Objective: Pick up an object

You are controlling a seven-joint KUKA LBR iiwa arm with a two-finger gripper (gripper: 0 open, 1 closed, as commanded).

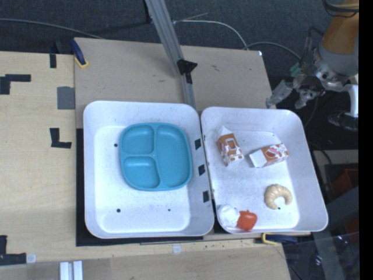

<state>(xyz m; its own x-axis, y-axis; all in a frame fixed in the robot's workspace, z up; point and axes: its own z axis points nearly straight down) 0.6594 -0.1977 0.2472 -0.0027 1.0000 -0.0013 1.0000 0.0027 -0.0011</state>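
The tool (289, 93) hangs past the right bin's (303, 130) far corner, fingers apart, gripping nothing. The small carton (268, 155) lies lengthwise, left to right.

Plywood bench (35, 156) with black tape marks; dark carpet floor (70, 7); grey cables (221, 28).

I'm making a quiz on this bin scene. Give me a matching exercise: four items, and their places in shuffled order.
Items:
1. blue tray
2. croissant
3. red and white item
4. gripper

Places:
A. right bin's near edge
B. left bin
C. above the right bin's far right corner, outside it
D. right bin, right side

Pairs: 1-B, 2-D, 3-A, 4-C
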